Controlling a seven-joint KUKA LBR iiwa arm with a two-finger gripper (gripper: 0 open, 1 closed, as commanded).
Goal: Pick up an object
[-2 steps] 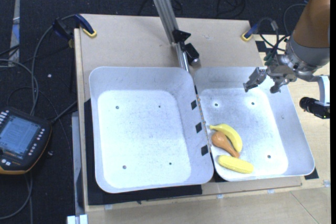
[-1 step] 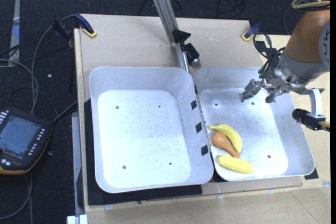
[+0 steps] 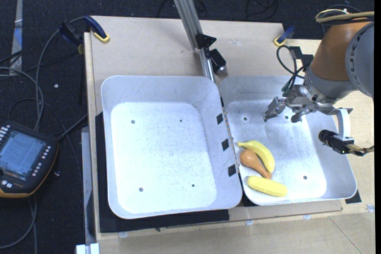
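The arm (image 3: 342,62) reaches in from the right and hangs over the right bin (image 3: 333,184), its orange band sitting up by the bench's far corner. The pincer (image 3: 284,111) hovers above the back part of that bin, fingers pointing left, spread apart with nothing between them: 1 finger tip sits near the left, the other closer to the wrist.

Down in the front left corner of the same bin lie 3 pieces of fruit, bunched together. A curved banana (image 3: 260,151) sits nearest the pincer, and a brownish-orange pear (image 3: 253,162) is tucked just under its curve, touching it. A second yellow piece (image 3: 267,187), stubbier, lies in front of those 2 by the bin's front rim.

So the fruit is toward the camera and a little left of the pincer, apart from it, with bare white floor between them.

The left bin (image 3: 116,92) sits alongside, its right edge overlapping the right bin's rim.
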